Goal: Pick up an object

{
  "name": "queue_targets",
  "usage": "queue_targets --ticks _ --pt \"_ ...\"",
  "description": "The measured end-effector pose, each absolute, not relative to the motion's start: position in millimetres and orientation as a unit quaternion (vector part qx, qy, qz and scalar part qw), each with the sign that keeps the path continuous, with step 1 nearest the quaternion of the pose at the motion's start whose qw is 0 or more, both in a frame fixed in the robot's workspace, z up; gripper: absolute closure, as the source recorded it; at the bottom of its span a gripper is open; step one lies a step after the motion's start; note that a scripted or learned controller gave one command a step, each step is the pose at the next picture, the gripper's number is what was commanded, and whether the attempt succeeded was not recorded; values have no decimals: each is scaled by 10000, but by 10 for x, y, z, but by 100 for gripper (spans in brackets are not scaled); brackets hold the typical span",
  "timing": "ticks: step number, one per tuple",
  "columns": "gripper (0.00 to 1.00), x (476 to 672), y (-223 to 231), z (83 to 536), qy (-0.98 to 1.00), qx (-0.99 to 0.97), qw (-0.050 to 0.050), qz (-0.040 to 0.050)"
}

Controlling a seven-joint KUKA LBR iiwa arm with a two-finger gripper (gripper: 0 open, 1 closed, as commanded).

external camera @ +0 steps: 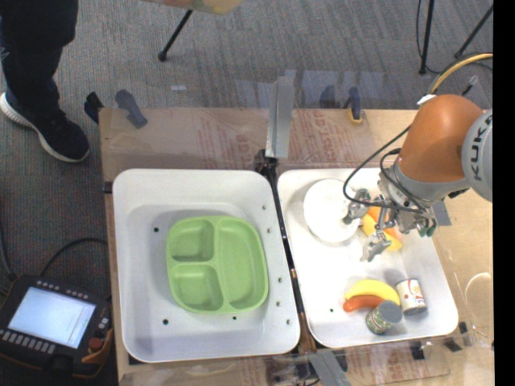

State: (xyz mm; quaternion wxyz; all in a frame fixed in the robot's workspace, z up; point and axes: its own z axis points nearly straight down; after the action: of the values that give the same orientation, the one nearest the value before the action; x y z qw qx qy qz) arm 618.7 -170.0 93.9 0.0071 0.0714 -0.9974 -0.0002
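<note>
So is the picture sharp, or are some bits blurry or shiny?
Camera view: mostly sharp and evenly lit. The green plate and the banana are crisp. The white plate nearly melts into the bright white bin, so its edge is hard to see. The gripper over the orange thing looks a little smeared, and a blurry colourful strip runs along the top edge.

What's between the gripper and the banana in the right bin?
In the camera view, only bare white bin floor separates the gripper from the banana.
</note>
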Motion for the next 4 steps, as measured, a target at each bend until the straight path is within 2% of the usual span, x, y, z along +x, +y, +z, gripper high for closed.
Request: queue_targets --ticks 1,2,3,4 --pt "0 6389 -1679 980 -9971 754 132 33" --pt "100 6494 -1637 1146 -9970 762 -100 51" --pt "100 6480 -1350 2069 -9983 582 -80 8" --pt "100 6398 -1652 1051 -9953 966 -29 -6"
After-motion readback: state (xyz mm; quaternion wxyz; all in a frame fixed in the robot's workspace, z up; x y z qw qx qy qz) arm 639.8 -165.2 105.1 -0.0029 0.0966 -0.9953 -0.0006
